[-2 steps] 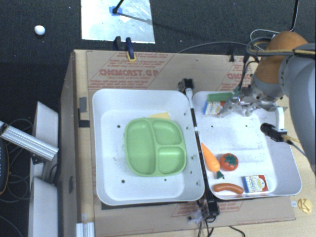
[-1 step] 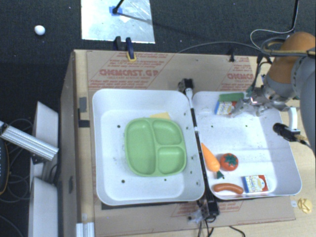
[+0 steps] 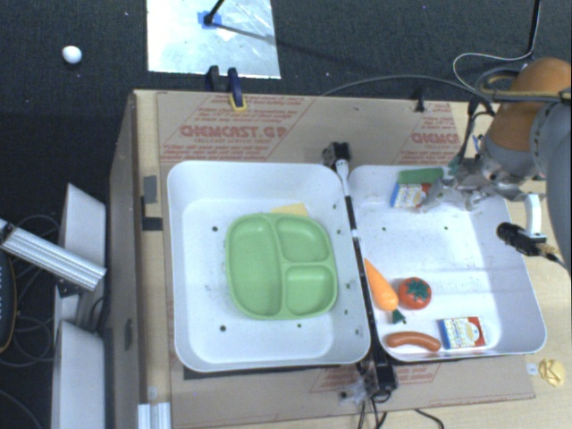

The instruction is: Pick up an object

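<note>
In the right bin (image 3: 465, 239) lie an orange carrot (image 3: 381, 286), a red tomato (image 3: 414, 292), a brown sausage (image 3: 412, 340) and a small blue-and-white carton (image 3: 463, 332), all near the front. A green-and-white box (image 3: 414, 189) rests against the far wall. My gripper (image 3: 458, 191) hovers low at the bin's far right, just to the right of that box. I see nothing held in it. The grey arm with its orange band (image 3: 536, 88) reaches in from the right.
The left bin (image 3: 197, 239) holds a green divided plate (image 3: 281, 265) with a yellow piece (image 3: 290, 210) behind it. A black clip (image 3: 340, 157) sits on the ridge between the bins. Cables run over the bench behind the right bin.
</note>
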